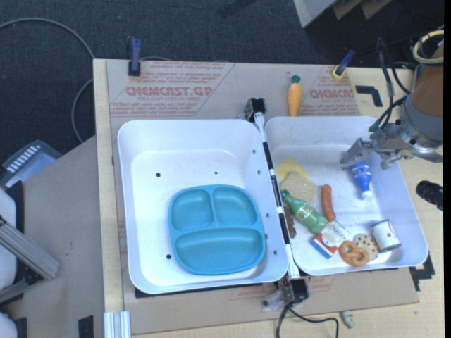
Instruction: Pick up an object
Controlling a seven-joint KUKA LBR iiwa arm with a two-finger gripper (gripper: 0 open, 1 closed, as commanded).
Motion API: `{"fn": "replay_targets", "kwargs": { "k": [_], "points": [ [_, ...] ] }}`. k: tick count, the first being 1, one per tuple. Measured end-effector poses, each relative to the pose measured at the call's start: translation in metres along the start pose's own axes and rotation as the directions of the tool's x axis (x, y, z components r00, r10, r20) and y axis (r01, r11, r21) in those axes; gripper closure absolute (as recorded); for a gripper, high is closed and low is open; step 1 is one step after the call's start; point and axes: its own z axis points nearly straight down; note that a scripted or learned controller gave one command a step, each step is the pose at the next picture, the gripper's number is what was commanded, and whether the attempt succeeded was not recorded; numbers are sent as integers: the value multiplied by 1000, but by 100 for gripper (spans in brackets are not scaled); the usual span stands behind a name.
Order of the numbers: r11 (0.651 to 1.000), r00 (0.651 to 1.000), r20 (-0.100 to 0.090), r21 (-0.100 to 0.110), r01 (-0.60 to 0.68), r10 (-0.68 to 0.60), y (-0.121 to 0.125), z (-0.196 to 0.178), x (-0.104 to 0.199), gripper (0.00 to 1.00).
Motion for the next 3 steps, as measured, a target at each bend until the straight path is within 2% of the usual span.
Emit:
{"fn": "replay_targets", "kwargs": {
  "k": [1,2,3],
  "points": [
    [1000,1000,-1,0,1,-1,-21,107,54,0],
    [1000,1000,0,-3,0,0,-21,97,54,100],
    [1000,1000,-1,-1,1,-1,-8,13,122,100]
  ]
}}
